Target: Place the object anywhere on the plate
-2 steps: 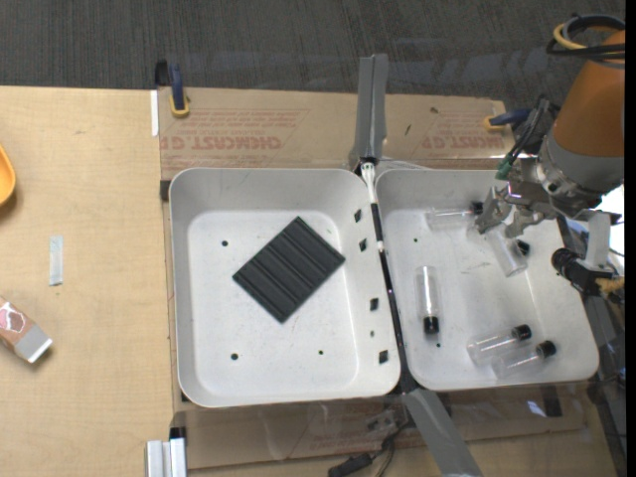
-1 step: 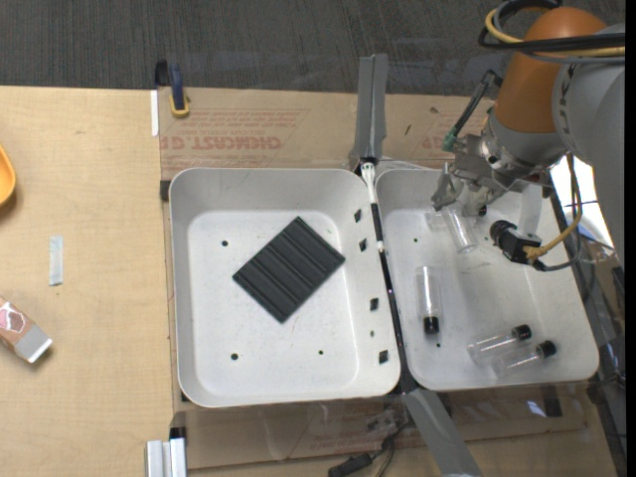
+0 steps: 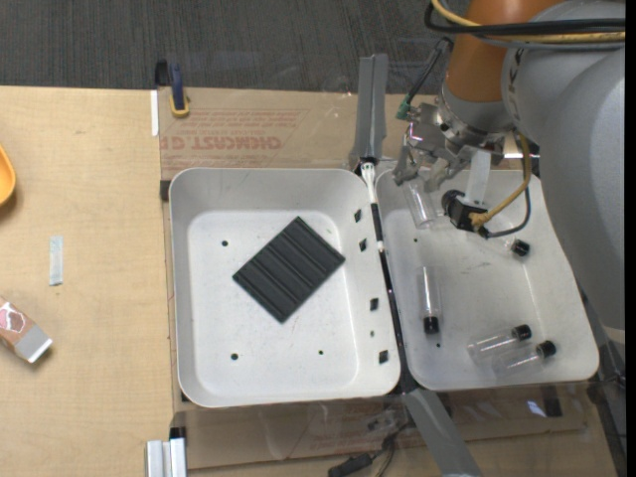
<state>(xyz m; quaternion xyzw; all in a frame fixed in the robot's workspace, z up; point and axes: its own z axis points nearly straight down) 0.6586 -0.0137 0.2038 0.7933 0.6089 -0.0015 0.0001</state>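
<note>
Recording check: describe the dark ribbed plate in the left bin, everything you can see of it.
The plate is a flat, dark grey, roughly square slab with parallel ridges along its top, matte like rubber or plastic. It lies flat on the floor of the left bin, turned diamond-wise, near the middle. Nothing rests on it or touches it.

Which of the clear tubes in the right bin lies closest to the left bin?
The single tube with its black cap toward the camera; the other tubes lie near the right bin's front corner.
</note>
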